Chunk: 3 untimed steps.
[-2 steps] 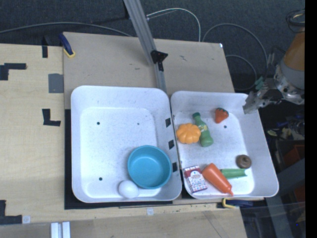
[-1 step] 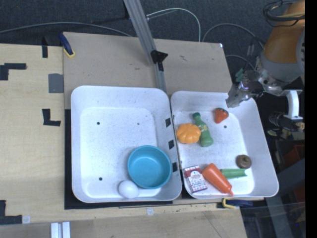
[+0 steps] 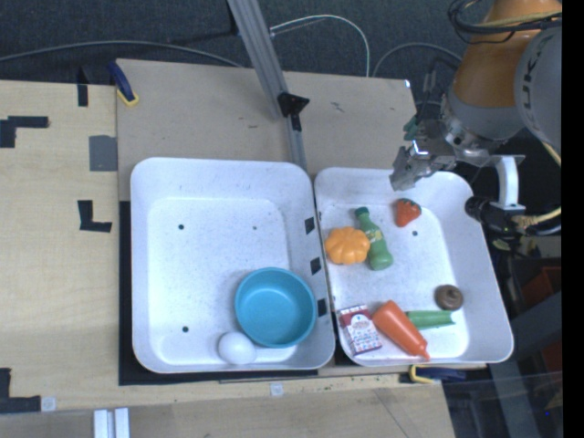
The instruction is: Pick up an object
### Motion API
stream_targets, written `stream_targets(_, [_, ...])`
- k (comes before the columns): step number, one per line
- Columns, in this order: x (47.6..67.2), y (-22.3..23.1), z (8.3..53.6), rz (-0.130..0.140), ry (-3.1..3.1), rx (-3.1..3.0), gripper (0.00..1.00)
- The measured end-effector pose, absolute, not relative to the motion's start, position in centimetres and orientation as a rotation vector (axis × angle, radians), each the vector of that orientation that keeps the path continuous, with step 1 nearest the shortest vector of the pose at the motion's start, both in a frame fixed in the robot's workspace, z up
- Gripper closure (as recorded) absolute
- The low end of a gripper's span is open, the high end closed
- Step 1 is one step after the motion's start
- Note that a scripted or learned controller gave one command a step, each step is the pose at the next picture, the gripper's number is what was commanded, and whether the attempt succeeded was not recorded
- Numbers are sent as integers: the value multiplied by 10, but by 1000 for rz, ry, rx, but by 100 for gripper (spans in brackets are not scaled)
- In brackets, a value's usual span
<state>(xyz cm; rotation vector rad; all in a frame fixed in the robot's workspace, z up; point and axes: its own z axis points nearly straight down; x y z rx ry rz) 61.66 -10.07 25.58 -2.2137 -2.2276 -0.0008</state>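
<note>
- Arm comes in from the right, hand (image 3: 407, 173) hanging low over the right bin's (image 3: 482, 245) back edge.
- Can't tell its grip state.
- Small red strawberry (image 3: 407, 212) sits just below it, near the green bottle (image 3: 374, 239).

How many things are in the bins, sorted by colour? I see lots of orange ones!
Orange or red: 4, the pumpkin, the carrot, the small red fruit, the red packet
Green: 1, the bottle
Blue: 1, the bowl
White: 1, the ball
Brown: 1, the little doughnut
Total: 8
</note>
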Motion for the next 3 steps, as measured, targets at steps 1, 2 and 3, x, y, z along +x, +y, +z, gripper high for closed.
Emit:
stream_targets(1, [627,-53,259,-1,-2228,-2213,100])
stream_targets(2, [644,8,251,0,-2228,-2212,100])
stream_targets(3, [655,68,235,1,-2228,-2212,100])
